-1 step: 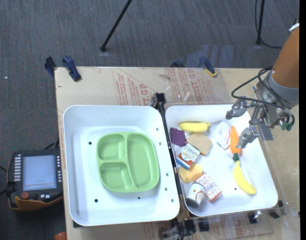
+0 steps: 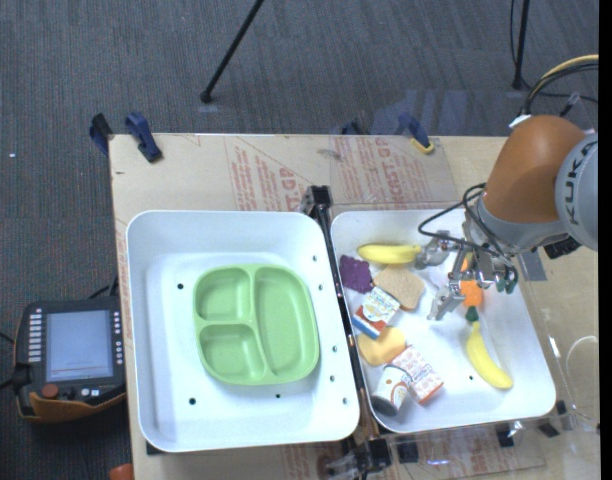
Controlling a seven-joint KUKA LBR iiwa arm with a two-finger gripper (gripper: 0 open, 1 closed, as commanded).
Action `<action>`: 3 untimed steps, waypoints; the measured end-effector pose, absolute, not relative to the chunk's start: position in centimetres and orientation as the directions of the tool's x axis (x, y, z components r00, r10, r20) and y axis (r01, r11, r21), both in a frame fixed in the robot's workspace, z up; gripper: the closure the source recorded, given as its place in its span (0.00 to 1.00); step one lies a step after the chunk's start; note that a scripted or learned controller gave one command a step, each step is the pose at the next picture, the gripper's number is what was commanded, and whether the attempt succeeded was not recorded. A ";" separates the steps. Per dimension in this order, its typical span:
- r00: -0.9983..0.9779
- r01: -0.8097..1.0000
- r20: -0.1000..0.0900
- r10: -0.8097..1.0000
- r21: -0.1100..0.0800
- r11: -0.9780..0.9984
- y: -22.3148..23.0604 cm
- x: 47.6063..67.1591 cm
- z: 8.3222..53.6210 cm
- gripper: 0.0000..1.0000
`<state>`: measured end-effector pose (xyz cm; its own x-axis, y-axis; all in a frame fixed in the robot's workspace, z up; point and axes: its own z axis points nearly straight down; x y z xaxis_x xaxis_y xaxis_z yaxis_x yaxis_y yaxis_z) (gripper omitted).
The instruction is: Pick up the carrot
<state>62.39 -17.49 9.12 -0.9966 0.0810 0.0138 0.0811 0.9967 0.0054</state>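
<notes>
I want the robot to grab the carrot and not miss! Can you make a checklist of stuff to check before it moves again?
1. Carrot found: ok. The orange carrot with its green end lies in the right bin.
2. Tool near the carrot: ok. The tool is right at the carrot.
3. Carrot between the fingers: cannot tell, the wrist hides that spot.
4. Room around the carrot: not ok. One banana lies just below it.
5. Other food out of the way: ok. The second banana and the bread slice sit to the left, apart from the carrot.
</notes>
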 end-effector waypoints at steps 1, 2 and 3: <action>-0.997 0.074 -0.007 0.074 0.003 0.997 -17.3 63.1 11.1 1.00; -0.993 -0.117 -0.008 -0.117 -0.001 0.993 -19.8 62.7 16.5 1.00; -0.988 -0.155 0.003 -0.155 0.005 0.988 -21.0 56.7 8.5 1.00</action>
<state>56.71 -20.98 8.53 -0.9879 -0.1548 0.0027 -0.1548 0.9879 0.0051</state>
